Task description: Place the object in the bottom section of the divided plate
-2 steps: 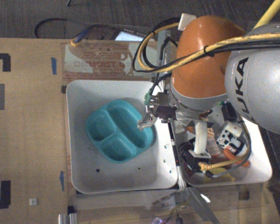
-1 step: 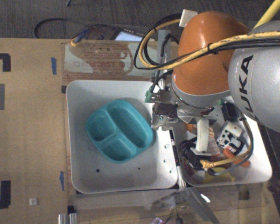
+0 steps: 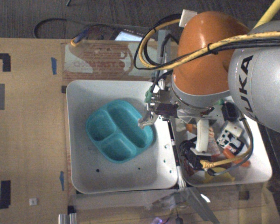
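The arm (image 3: 224, 59), its orange band bulging toward the lens, fills the 2 o'clock part of the view and hides much of the right bin (image 3: 263, 167). Yellow and black cables (image 3: 196, 50) loop across it.

Below it a cardboard-brown bench (image 3: 28, 139) carries black corner marks and strips of blue tape (image 3: 53, 65). Dark carpet (image 3: 46, 3) runs along 12 o'clock, with a loose cable lying on it. The left bin (image 3: 79, 97) sits at centre, touching the right bin along their shared edge.

In the left bin lies the plate (image 3: 119, 130), teal, with three sections, tilted so its corners point at roughly 12, 3, 6 and 9 o'clock. It sits in the bin's upper middle.

The gripper (image 3: 147, 120) reaches out from the wrist toward 9 o'clock and hangs over the plate's 3 o'clock rim. Whether the tips are apart or together cannot be told; nothing can be made out between them.

In the right bin, at 4 o'clock from the gripper and well apart from the plate, lies a clutter (image 3: 214, 148) of small items: white, orange, black and yellow pieces, partly under the arm. Which one is the task's object cannot be told.
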`<action>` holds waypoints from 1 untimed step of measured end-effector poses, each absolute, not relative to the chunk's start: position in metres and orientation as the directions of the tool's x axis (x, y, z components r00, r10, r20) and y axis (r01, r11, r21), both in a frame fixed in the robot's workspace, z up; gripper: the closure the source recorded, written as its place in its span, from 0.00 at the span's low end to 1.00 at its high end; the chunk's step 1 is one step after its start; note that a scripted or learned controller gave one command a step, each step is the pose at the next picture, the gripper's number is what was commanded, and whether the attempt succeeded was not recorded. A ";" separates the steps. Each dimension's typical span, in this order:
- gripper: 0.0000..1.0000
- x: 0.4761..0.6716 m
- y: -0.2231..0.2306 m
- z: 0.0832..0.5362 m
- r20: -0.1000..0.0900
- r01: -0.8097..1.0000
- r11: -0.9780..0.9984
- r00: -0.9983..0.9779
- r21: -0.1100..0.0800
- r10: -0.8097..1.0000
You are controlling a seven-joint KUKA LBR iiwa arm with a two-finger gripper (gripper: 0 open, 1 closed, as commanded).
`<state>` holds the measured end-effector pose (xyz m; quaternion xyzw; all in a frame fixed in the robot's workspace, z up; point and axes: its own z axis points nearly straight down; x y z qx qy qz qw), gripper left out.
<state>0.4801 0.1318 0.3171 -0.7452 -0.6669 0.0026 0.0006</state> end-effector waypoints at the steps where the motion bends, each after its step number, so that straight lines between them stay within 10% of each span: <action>1: 1.00 0.481 0.132 0.327 -0.004 0.994 -0.109 0.109 -0.004 0.994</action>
